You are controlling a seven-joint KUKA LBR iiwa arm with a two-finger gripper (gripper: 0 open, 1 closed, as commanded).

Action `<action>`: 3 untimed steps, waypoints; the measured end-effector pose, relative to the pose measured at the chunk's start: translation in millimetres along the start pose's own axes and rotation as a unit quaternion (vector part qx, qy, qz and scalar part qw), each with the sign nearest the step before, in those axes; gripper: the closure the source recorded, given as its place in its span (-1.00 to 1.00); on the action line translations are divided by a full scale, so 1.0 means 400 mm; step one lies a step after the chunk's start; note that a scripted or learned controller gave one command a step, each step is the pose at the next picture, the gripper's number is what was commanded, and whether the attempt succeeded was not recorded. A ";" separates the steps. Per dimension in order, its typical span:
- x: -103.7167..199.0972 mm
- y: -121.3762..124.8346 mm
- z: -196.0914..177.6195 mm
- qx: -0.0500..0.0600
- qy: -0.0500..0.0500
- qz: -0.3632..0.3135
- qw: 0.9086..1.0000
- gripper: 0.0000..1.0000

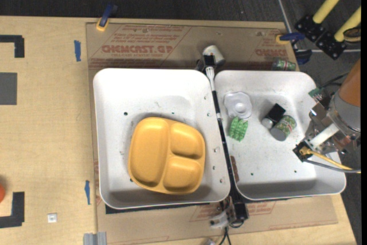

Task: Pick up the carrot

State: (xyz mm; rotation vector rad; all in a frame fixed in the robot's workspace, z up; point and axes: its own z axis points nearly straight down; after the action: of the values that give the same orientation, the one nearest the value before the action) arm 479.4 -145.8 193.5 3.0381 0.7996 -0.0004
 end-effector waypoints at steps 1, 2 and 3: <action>-0.052 0.090 0.271 0.001 0.000 -0.129 0.992 1.00; -0.052 0.092 0.046 0.000 0.000 0.029 1.000 1.00; -0.096 0.169 0.005 0.000 0.000 0.129 0.992 1.00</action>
State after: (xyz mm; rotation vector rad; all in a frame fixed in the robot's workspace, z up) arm 479.1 -223.6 191.5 3.1159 0.3999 -0.0017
